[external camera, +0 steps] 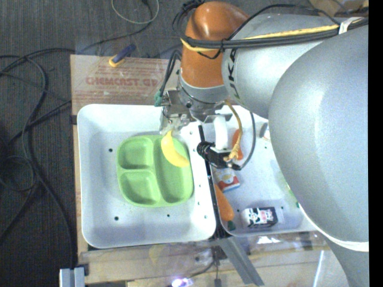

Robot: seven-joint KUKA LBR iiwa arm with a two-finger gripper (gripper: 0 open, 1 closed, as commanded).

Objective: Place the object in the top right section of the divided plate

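A green divided plate (143, 178) lies in the left white bin (96, 160), with two small sections on its left and one long section on its right. A yellow banana-shaped object (173, 151) rests over the plate's upper right rim and the top of the long section. My gripper (172, 126) hangs straight above it, its tip meeting the object's upper end. The wrist hides the contact, so whether it grips the object is unclear.
The right bin (263, 178) holds an orange carrot-like piece (236, 143), a red and white box (228, 182), another orange piece (224, 205) and a black and white packet (261, 216). The arm's bulk covers that bin's right side. A cardboard sheet (114, 82) lies behind the left bin.
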